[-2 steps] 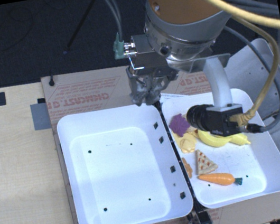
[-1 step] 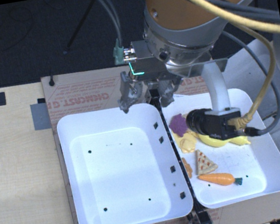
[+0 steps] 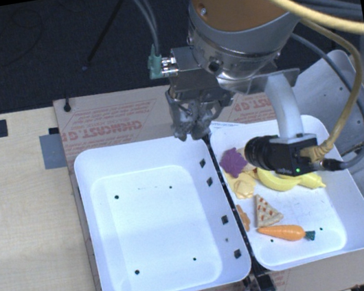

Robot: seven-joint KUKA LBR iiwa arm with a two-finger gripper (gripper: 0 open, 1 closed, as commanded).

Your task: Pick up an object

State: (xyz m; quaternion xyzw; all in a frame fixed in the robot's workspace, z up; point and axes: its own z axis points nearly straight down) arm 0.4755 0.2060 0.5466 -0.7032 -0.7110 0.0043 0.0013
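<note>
— Where is our small orange plastic carrot (image 3: 281, 232)?
— Near the front of the white bin (image 3: 354, 233) with toys. It looks light, hard and slippery, so we grab its thick middle. We cannot tell if the gripper (image 3: 191, 127) is open or closed.

Banana (image 3: 287, 180) partly behind black camera (image 3: 275, 154).
</note>
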